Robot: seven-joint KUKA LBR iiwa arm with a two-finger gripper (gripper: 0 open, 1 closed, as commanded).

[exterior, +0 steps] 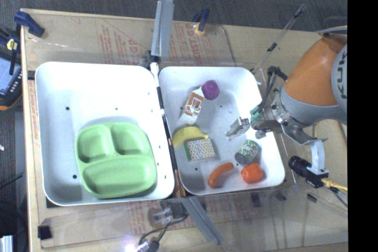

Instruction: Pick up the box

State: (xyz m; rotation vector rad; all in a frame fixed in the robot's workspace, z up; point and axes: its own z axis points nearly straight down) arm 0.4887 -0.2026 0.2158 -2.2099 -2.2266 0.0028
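A small white and orange box (193,104) lies tilted in the upper middle of the right bin (236,77), just below a purple ball (210,90). My gripper (237,128) hangs over the middle right of that bin, to the right of the box and apart from it. Its two fingers stand open with nothing between them. A flat square packet with a green rim and patterned top (201,149) lies below the box, next to a yellow banana (186,134).
Below the gripper lie a tin can (248,152), a red pepper (252,172) and an orange sausage (220,174). The left bin (53,85) holds a green divided tray (116,158). The arm's orange and grey body (316,82) looms over the bench's right.
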